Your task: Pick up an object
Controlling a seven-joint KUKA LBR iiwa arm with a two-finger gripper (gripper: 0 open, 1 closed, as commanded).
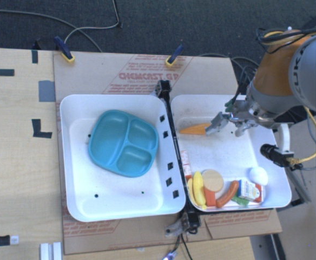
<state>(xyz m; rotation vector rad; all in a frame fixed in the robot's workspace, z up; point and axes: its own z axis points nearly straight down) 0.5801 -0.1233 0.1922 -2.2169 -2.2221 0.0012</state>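
Note:
My gripper [228, 125] hovers low over the far part of the right bin [217, 98], and its two grey fingers [217, 122] stand spread, so it is open with nothing between them. An orange carrot [193, 129] lies on the bin floor just left of the left finger, its thick end at or almost at that finger. Along the bin's near edge sit a yellow banana [195, 187], a tan round piece [212, 179], a red sausage [226, 194], a small red, white and green carton [250, 191] and a white egg [257, 175].
A blue divided plate [123, 143] lies in the left bin [66, 145]. A black-marked divider [170, 145] runs between the bins. The arm's orange band [274, 69] and a black cable fitting [274, 155] hang over the right bin's right side.

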